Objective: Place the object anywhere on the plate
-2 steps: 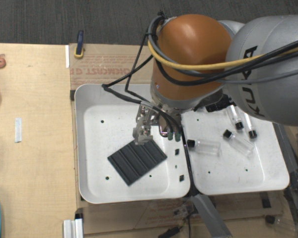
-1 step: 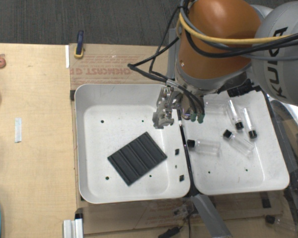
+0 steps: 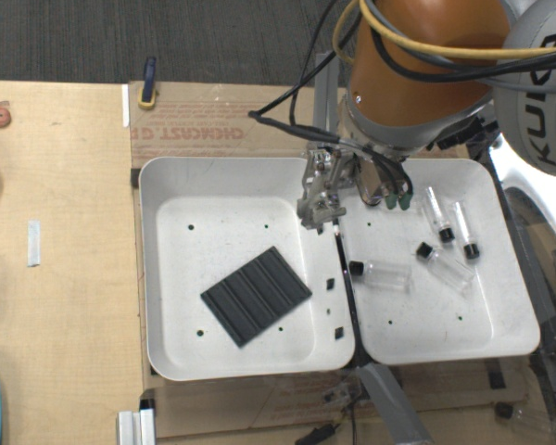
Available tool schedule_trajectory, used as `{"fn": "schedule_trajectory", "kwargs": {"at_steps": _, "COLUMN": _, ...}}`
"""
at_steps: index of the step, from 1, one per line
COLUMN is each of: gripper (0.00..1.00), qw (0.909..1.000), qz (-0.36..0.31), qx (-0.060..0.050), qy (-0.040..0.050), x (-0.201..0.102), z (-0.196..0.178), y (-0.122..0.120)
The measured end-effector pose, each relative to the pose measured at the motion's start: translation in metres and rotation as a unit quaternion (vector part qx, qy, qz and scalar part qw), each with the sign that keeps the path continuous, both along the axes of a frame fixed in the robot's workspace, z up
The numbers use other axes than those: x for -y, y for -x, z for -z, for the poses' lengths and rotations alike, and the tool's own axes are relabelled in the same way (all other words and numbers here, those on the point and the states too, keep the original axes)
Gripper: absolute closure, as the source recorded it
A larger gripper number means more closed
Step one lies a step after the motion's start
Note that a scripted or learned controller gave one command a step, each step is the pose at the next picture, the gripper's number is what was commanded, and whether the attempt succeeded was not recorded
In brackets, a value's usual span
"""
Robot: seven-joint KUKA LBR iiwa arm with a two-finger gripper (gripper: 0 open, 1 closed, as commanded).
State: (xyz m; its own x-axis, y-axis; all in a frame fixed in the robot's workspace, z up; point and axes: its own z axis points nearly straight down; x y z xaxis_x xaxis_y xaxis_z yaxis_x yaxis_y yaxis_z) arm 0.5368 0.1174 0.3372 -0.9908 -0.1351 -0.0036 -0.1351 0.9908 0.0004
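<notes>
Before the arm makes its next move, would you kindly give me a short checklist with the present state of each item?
1. Dark ribbed rectangular plate lies flat in the left white bin: ok.
2. Plate top free of other things: ok.
3. Clear plastic vials with black caps lie in the right white bin, apart from the plate: ok.
4. Pincer sits over the rim between bins: ok.
5. Vial between pincer fingers: cannot tell.

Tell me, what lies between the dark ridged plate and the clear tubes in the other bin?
In the camera view, between the ridged plate and the clear tubes lie bare white bin floor, a few small black bits, and the bins' meeting rims.
</notes>
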Motion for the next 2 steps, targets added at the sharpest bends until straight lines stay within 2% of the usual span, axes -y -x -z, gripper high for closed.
{"fn": "schedule_trajectory", "kwargs": {"at_steps": 1, "gripper": 1.00, "qw": 0.9922, "qz": -0.125, "qx": -0.001, "qy": 0.0004, "x": 0.063, "z": 0.013, "y": 0.033}}
{"fn": "schedule_trajectory", "kwargs": {"at_steps": 2, "gripper": 1.00, "qw": 0.9908, "qz": -0.135, "qx": -0.001, "qy": 0.0001, "x": 0.008, "z": 0.085, "y": 0.015}}
